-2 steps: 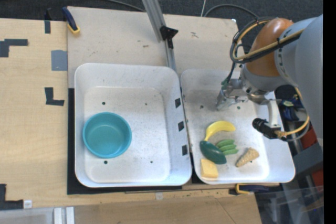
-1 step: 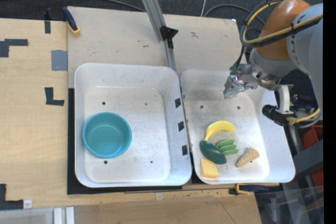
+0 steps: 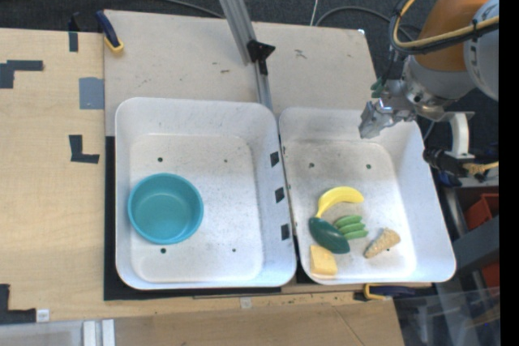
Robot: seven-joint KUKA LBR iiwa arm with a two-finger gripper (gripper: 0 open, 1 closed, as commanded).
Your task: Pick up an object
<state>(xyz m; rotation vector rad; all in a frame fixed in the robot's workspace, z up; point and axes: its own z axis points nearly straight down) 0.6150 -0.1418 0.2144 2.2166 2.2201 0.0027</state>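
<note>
1. Gripper [image 3: 375,121] hangs over the back right corner of the right bin [image 3: 422,174], nothing between its fingers. Can't tell if they're spread or closed tbh.
2. Toy food is clustered at that bin's front: banana [image 3: 340,198], green pea pod [image 3: 351,224], dark green veggie [image 3: 328,235], yellow block [image 3: 323,261], tan cone-ish piece [image 3: 381,242].
3. Left bin [image 3: 203,113] has a teal bowl [image 3: 165,209] at front left.

arm [image 3: 462,20]: cut off at right edge | gripper [image 3: 375,124]: fingers blurred (state unclear)
</note>
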